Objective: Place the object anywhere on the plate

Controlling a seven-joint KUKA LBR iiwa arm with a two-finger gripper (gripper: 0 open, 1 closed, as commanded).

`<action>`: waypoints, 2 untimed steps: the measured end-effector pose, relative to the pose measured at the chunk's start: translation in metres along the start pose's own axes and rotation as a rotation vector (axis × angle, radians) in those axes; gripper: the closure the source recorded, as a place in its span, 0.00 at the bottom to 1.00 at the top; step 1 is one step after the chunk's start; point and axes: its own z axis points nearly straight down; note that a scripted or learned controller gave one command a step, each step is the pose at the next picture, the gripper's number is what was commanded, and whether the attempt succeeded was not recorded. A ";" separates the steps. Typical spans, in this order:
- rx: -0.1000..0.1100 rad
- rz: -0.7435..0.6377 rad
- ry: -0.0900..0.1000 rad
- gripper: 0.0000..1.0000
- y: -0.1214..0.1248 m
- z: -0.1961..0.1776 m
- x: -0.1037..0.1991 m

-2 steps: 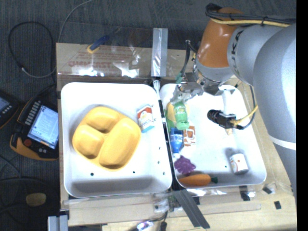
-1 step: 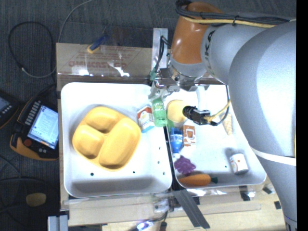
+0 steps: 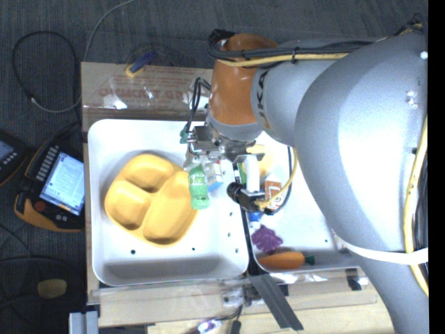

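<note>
While the arm hung over the divide between the two white bins, the gripper (image 3: pixel 206 160) was just over the right-hand edge of the yellow divided plate (image 3: pixel 149 200), with a small green bottle (image 3: pixel 199 188) right under it. The bottle looked like it was between the fingers, clear green body with a paler cap end, hanging or tipped down so its lower end was just over the rim of the plate's right lobe. So I'd call it holding the bottle, narrow grip, though the wrist blocked a lot of the view and I couldn't swear the pinch was solid.

The plate sat in the left bin (image 3: pixel 101 256), three compartments, nothing on it that I could see. In the right bin (image 3: pixel 324 239) were a purple grape bunch (image 3: pixel 266 239), an orange carrot (image 3: pixel 284 259) and a few other bits tucked under the arm.

If I were running it, I'd shift further left before letting go. Right on the rim is the worst spot, since a round bottle dropped there could roll off into the bin floor. Get it over the middle of a compartment, come down low so it doesn't bounce, then open up and lift straight away without dragging it. The raised dividers should keep it put.
</note>
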 end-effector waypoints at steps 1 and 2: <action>0.000 0.001 0.000 0.00 0.000 0.000 0.000; -0.001 -0.076 -0.001 0.00 -0.030 -0.019 0.001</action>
